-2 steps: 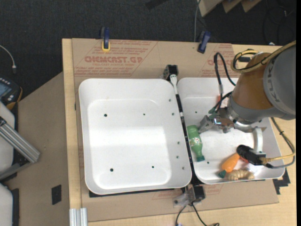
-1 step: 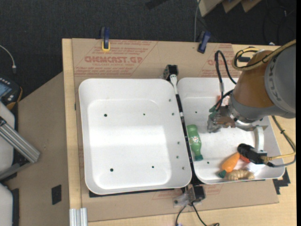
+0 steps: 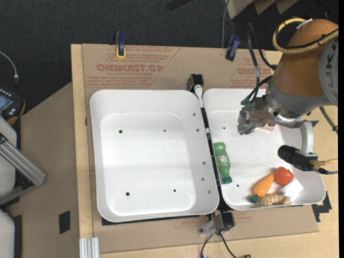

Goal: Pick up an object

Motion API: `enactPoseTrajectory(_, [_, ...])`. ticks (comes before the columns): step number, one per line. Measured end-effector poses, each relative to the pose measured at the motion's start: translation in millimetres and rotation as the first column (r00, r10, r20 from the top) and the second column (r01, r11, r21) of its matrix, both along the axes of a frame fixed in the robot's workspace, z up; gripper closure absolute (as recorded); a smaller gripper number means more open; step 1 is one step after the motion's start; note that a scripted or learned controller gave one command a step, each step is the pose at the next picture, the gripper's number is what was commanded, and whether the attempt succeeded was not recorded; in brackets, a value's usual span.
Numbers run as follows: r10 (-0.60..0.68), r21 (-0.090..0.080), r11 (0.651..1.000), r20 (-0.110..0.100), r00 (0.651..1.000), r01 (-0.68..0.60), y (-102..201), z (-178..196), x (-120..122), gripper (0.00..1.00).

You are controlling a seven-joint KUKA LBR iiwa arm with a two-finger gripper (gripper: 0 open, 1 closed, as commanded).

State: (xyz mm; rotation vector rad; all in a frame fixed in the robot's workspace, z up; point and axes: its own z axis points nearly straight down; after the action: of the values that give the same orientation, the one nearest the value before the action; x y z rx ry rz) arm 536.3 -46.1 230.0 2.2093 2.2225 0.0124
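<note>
Here we see the gripper low over the right bin, though we cannot tell its grasp. A green bottle, carrot and tomato lie nearer the front.

Arm reaching in from the right, hand lowered

The grey arm enters from the right edge of the camera view, its broad orange band sitting above the wrist and facing up toward the camera. Below the band the grey wrist section narrows and angles down and to the left. The hand hangs at the end of it, a dark grey metal assembly pointing downward, with cables looping along the arm behind it. Its tip is too dark and foreshortened to read in detail.
</note>
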Motion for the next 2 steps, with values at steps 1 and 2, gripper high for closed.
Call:
enactPoseTrajectory(1, [-0.001, 0.0, 1.0, -0.005, 1.0, 0.001, 40, 30, -10, 1.0])
enactPoseTrajectory(2, [-0.002, 0.0, 1.0, -0.005, 1.0, 0.002, 68, 65, -17, 1.0])
